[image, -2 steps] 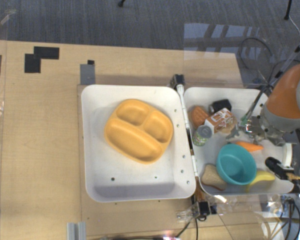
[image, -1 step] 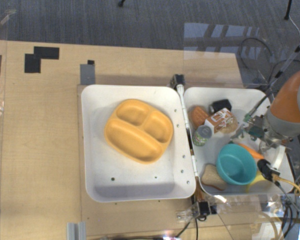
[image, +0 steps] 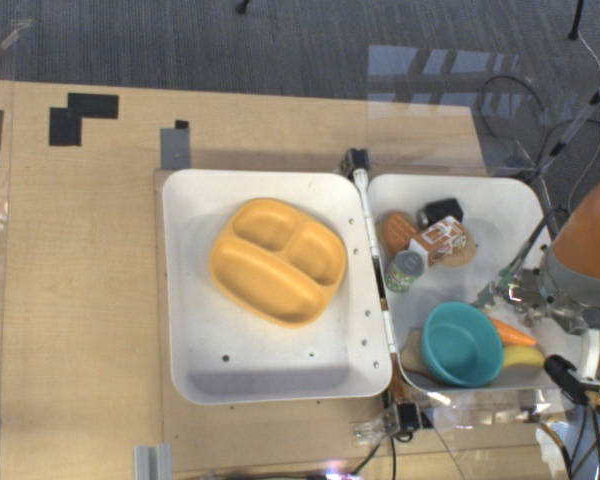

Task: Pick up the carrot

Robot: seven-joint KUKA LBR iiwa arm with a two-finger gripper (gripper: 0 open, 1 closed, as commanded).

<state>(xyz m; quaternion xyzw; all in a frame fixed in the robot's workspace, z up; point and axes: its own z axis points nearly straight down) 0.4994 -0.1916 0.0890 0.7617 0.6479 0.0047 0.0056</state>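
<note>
The carrot [image: 511,332] is a short orange piece lying in the right bin [image: 510,196], wedged between the teal bowl [image: 462,343] and the bin's right wall. A yellow banana [image: 523,357] lies just in front of it. My gripper [image: 527,302] hangs low at the bin's right side, directly above and slightly behind the carrot, under the arm's orange band [image: 592,240]. Its metal parts overlap the carrot's far end, and nothing shows whether they touch it.
The right bin also holds a brown rounded item [image: 398,232], a small red-and-white carton [image: 441,242], a green can [image: 405,269] and a black object [image: 440,210] at the back. A yellow divided plate [image: 279,260] lies in the left bin [image: 195,358]. Cables run along the right edge.
</note>
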